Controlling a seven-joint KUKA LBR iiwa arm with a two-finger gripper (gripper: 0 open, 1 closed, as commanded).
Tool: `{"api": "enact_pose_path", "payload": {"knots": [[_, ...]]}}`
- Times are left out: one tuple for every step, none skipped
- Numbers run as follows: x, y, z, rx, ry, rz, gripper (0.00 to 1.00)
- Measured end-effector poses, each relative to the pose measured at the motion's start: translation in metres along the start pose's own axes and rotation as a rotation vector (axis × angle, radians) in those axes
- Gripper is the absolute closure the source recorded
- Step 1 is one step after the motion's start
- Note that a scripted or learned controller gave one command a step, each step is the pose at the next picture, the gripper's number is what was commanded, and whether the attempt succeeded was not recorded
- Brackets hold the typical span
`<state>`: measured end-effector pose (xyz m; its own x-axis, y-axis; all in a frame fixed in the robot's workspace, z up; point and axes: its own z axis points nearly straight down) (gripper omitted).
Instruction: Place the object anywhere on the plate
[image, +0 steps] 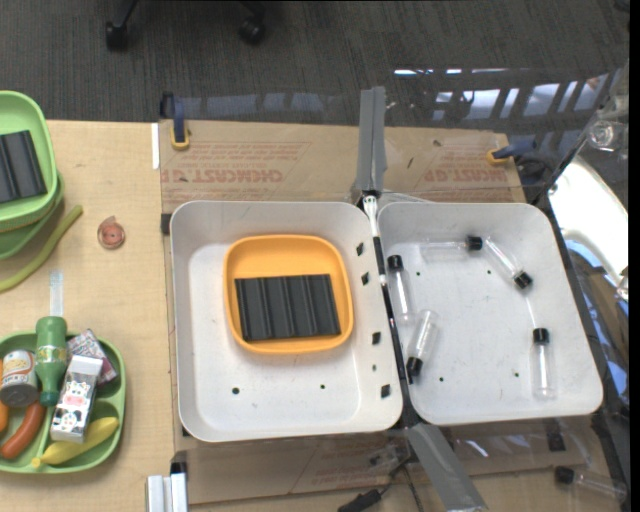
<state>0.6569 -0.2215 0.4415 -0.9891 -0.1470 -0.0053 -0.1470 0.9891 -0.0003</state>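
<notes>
A green tray (108, 432) of toy food sat at the bench's far left. In the left white bin (290, 410), an orange plate (290, 254) carried a dark ribbed mat (287, 307). The right white bin (470, 395) held five clear black-capped tubes, all well apart from the plate: one (397, 286) by the dividing wall, one (420, 340) below it, two (452, 244) (505, 265) towards the back, one (541, 362) at the right.

Cardboard sheet (300, 160) under the bins: red print, upside down, reads "CHEMCIST" beside a logo; more red print to the right, illegible.
</notes>
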Motion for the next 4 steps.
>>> {"api": "enact_pose_path", "payload": {"knots": [[-0.003,0.000,0.000,-0.001,-0.001,-0.312,1.00],[-0.003,-0.001,0.000,-0.001,-0.001,-0.312,0.00],[-0.004,0.007,0.103,-0.003,0.001,-0.579,0.00],[-0.002,0.000,0.178,-0.004,0.000,-0.982,0.00]]}}
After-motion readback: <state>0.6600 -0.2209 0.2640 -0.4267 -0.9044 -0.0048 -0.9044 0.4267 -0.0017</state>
